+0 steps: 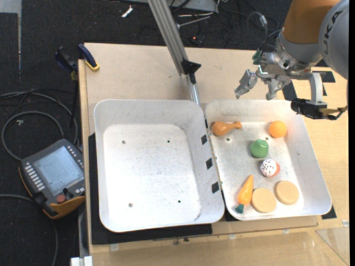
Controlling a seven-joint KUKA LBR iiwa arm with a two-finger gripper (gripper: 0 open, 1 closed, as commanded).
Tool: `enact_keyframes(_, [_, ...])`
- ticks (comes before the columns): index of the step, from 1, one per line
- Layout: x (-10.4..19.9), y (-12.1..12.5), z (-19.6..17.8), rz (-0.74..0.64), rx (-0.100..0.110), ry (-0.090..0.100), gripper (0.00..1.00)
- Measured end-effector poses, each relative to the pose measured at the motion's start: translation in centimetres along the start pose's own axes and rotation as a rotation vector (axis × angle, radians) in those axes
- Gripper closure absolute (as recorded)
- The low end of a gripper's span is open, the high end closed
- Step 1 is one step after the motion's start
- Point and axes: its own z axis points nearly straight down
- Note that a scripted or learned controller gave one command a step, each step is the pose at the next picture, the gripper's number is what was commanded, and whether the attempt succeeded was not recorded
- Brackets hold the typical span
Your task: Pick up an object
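The right bin holds an orange drumstick-shaped piece at its far left, an orange ball, a green round piece, a white dotted die, a carrot and two tan discs. My gripper hangs above the far rim of this bin, up and left of the orange ball. Its fingers are spread apart, open, with nothing between them.
The left bin stands beside the right one. A slanted metal pole rises from the gap between the bins at the back. A teach pendant lies on the floor at the left.
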Motion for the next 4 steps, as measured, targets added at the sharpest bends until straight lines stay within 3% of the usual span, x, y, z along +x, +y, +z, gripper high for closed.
enact_keyframes(1, [0.0, 0.1, -0.3, -0.001, -0.004, -0.001, 0.00])
enact_keyframes(4, [-0.9, -0.3, 15.4, 0.004, -0.002, -0.001, 0.00])
